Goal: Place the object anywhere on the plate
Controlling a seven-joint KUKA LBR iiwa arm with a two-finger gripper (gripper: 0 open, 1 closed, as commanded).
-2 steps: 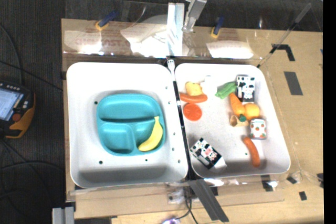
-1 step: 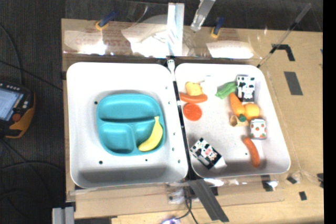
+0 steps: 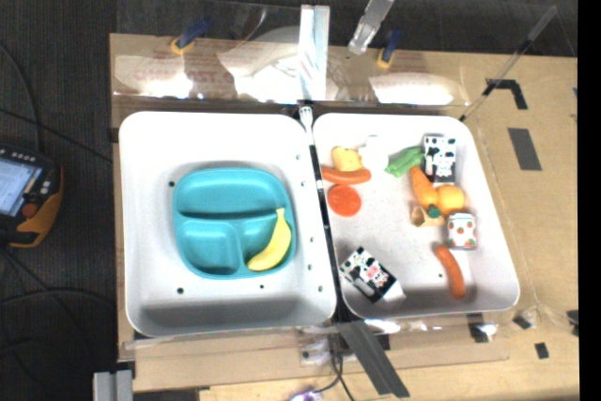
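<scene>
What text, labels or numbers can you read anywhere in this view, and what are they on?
None can be read.
Cow-print cartons and: black patches, any lettering too small.
Small white box: red and green marks, blurred.
Handheld screen at the left: lit, but illegible.

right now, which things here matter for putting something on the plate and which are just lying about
For the job:
- teal plate in the left bin
- banana already lying on the plate
- gripper, up past the bins' far edge

Lying about, in the right bin:
- cow-print box
- carrot
- sausage
- orange disc
- green pepper
</scene>
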